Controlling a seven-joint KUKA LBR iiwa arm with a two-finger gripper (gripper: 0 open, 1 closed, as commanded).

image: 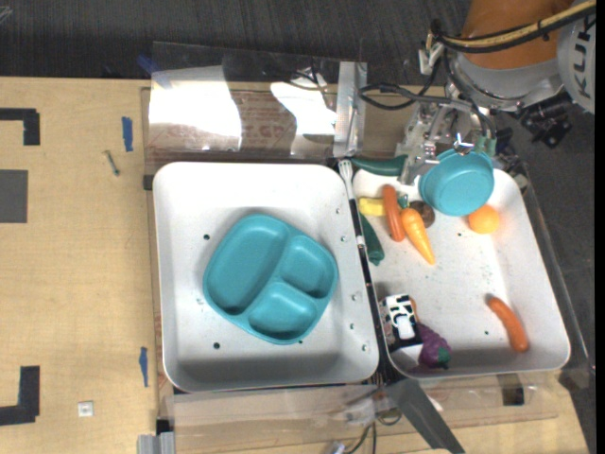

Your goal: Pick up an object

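Purple toy: lay at the near edge of the right bin, touching a small black-and-white object.
Sausage: rested alone on the bin floor toward the near right, well apart from the rest.
Divided teal plate: sat in the middle of the left bin, untouched.
Carrots: two orange ones lay side by side near the bins' shared wall, with a yellow piece just beside them.
Orange ball: sat just beside the teal cup, on its near right.
Teal cup: stood at the far end of the right bin, tilted, directly under the wrist.
Gripper: was down at the cup's far rim; whether it was clenched, released or grasping could not be told.
Step in hand: apparently the grasp attempt on the cup, not yet a clear lift.
Next move: would call for a firm hold on the rim, then a straight rise clear of the ball and carrots.
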